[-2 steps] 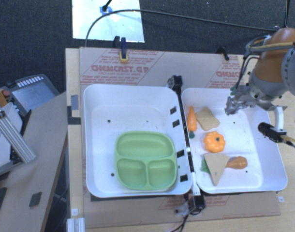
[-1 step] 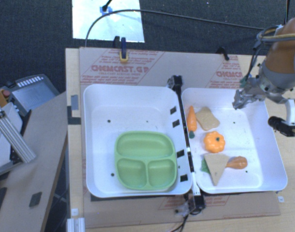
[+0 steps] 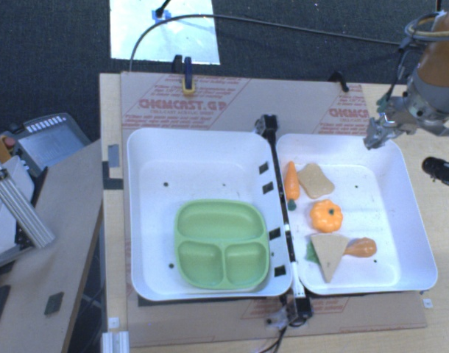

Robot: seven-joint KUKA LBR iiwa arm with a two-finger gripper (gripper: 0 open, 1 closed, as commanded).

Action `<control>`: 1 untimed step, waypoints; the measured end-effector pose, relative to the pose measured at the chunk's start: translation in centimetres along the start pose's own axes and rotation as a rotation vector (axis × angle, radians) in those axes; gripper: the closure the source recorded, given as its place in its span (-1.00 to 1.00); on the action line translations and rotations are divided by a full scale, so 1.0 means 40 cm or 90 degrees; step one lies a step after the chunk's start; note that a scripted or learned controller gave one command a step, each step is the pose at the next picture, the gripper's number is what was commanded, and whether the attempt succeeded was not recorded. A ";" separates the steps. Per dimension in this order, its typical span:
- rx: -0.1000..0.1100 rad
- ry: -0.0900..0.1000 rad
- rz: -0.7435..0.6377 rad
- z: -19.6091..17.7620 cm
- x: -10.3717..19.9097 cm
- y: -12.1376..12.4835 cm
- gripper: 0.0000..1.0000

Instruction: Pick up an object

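Though partly cut off, arm (image 3: 436, 65) above right bin (image 3: 408, 190); claw (image 3: 377, 134) state indiscernible.

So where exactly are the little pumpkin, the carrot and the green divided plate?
pumpkin (image 3: 326, 216), camera view, on the middle of its orange body.
carrot (image 3: 291, 181), camera view, on the middle of its length.
green divided plate (image 3: 213, 229), camera view, on the floor of its big compartment.

Camera, single, fixed: mounted high above the bench (image 3: 232, 98), angled down toward 12 o'clock. Mid-range; takes in left bin (image 3: 147, 153), right bin (image 3: 408, 219), dark floor (image 3: 48, 43) beyond. Arm (image 3: 438, 65) enters at 2 o'clock.
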State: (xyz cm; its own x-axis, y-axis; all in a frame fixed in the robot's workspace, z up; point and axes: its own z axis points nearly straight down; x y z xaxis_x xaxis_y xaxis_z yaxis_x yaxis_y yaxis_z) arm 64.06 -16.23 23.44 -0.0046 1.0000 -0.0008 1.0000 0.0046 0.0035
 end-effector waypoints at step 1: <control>-0.001 0.000 -0.001 -0.132 0.000 0.003 1.00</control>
State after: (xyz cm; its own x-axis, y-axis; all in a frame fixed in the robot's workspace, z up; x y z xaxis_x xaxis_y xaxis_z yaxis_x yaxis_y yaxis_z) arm 64.16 -16.23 28.72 -0.0055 1.0000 -0.0011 1.0000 0.0055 0.0044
